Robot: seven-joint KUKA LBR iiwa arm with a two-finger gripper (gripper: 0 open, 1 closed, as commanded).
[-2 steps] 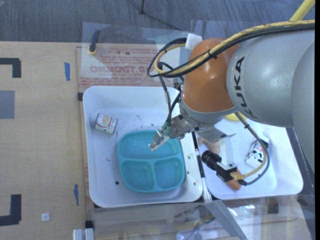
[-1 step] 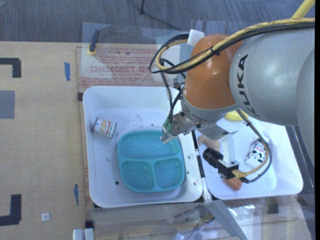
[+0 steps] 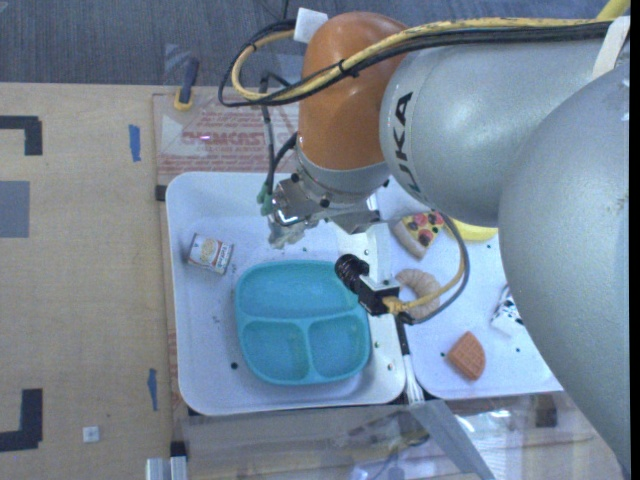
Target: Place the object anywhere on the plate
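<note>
A blue plate (image 3: 300,333) with three compartments lies in the left bin (image 3: 200,368), toward its near right side. A small tin can (image 3: 209,254) lies on its side on the bin floor, left of the plate's far edge. My gripper (image 3: 284,226) hangs from the orange wrist just over the far rim of the plate, to the right of the can and apart from it. I see nothing held beneath it.
The right bin (image 3: 520,368) holds a toy pizza slice (image 3: 419,232), a pale curved pastry (image 3: 420,290), an orange-brown bread piece (image 3: 467,355) and a small white spotted piece (image 3: 507,317). The grey arm covers most of that bin. Bare bench lies to the left.
</note>
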